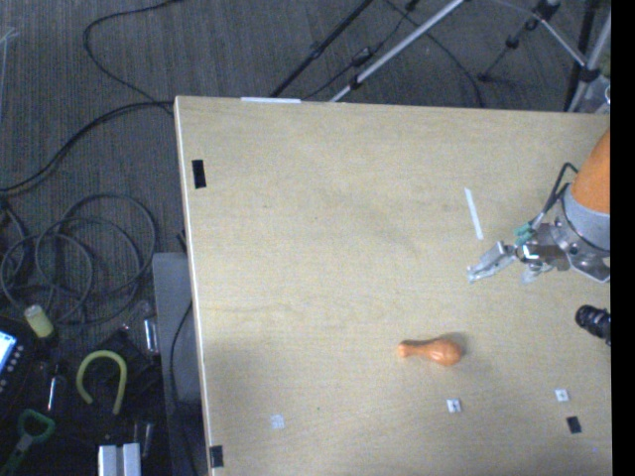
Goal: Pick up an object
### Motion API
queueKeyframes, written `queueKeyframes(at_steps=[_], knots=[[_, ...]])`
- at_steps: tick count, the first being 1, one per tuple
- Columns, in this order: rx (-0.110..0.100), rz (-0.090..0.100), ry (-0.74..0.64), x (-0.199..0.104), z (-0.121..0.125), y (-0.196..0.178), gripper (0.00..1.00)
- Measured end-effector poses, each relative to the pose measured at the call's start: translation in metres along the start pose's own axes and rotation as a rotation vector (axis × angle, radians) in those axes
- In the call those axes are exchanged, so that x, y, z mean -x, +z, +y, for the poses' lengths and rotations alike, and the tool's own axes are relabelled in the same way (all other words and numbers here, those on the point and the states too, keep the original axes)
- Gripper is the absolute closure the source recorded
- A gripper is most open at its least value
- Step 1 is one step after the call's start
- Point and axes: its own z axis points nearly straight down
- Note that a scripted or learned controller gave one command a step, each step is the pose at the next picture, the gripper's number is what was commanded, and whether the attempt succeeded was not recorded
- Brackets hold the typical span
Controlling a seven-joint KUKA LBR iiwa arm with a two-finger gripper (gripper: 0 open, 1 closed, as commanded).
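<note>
Orange, pear-shaped object (pixel 433 350), smooth and probably plastic or rubber, lies on its side on the pale tan desk (pixel 327 226), toward the near edge and right of centre. Its narrow neck points to the view's left and its bulb to the right. Nothing touches it.

I see the gripper (pixel 486 267) on the right of the desk, above the object in the view and slightly to its right, well apart from it. The metal fingers point left and slant downward. I cannot tell whether they are apart or together; nothing shows between them. The orange band (pixel 596 178) of the arm sits at the right edge.

A thin white stick (pixel 474 213) lies on the desk just above the gripper. Small white and black markers are scattered near the lower right corner.

Step in hand, as I judge it: approach. No grasp has been made.

Next move, as I judge it:
1. Shift the gripper toward the near edge and a little left until it is over the object.
2. Align the fingers across the neck or bulb, not along the length.
3. Descend, then close.
</note>
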Motion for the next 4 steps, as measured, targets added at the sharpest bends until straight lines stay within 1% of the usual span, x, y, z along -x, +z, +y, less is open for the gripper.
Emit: queueKeyframes(at_steps=[1,2,3,4], knots=[[0.001,-0.002,-0.238,-0.004,0.061,0.109,0.00],[0.000,-0.001,-0.292,-0.058,0.075,0.110,0.00],[0.001,-0.001,-0.287,-0.097,0.098,0.110,0.00],[0.001,0.000,-0.289,-0.098,0.098,0.101,1.00]])
